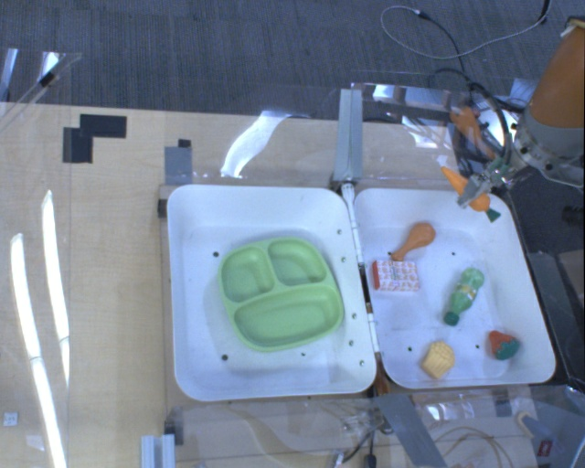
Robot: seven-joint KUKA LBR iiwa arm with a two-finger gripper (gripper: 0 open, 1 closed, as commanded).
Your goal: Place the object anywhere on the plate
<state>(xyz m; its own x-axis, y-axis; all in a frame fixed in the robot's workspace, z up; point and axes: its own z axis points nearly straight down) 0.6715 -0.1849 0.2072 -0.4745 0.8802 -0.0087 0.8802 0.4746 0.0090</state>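
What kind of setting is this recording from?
Likely a robotics lab bench: two white bins fixed side by side, toy food such as a plastic drumstick and green bottle, and loose cables on carpet.

Green plate point(281, 294) in left bin point(187, 274), toys in right bin point(521, 274) — drumstick point(414, 239), bottle point(462, 295), corn point(439, 359)

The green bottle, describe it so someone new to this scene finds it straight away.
Look in the right white bin, right of the one with the green plate. The green bottle lies right of the red-and-white packet. It alone there is green and bottle-shaped.
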